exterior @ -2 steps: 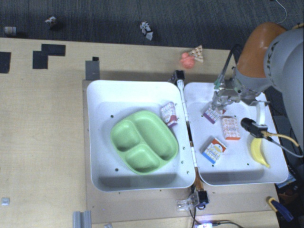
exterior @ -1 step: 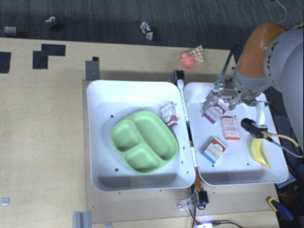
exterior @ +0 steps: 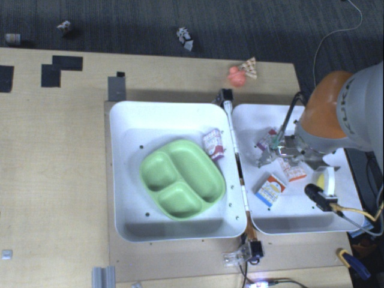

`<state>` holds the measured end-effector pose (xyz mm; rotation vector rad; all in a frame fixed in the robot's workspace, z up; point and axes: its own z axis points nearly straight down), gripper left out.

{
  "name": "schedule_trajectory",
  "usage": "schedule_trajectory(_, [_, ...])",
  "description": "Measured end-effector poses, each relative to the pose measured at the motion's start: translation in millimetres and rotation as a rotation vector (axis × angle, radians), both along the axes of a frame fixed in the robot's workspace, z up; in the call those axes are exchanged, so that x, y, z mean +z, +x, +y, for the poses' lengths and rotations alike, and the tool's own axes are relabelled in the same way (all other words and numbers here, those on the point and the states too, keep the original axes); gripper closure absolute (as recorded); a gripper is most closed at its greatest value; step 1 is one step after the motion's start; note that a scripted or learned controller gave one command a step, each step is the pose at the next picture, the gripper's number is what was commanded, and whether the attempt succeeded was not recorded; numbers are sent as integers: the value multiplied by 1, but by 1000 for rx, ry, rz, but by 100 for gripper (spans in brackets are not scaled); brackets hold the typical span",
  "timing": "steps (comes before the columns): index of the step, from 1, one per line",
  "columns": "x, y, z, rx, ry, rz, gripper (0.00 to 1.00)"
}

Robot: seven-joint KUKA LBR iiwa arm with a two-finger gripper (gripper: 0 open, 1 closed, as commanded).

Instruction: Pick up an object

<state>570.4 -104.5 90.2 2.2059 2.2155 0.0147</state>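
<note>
We count two white bins (exterior: 120,161) and one green divided plate (exterior: 182,177). We see three small packets (exterior: 213,144) and one pink ball (exterior: 236,76).

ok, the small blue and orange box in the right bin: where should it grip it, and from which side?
Probably from straight above, closing across the short sides of the box. It lies flat and turned at a slant on the right bin floor, with bare floor around it, so the claw would need to turn to match. The white and red packet sits close, up and right.
</note>
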Motion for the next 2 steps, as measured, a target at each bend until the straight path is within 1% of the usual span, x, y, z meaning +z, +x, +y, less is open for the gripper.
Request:
schedule_trajectory(1, [13,3,-1,-1,-5,-10,100])
schedule_trajectory(2, [12,2,-1,-1,-4,-8,0])
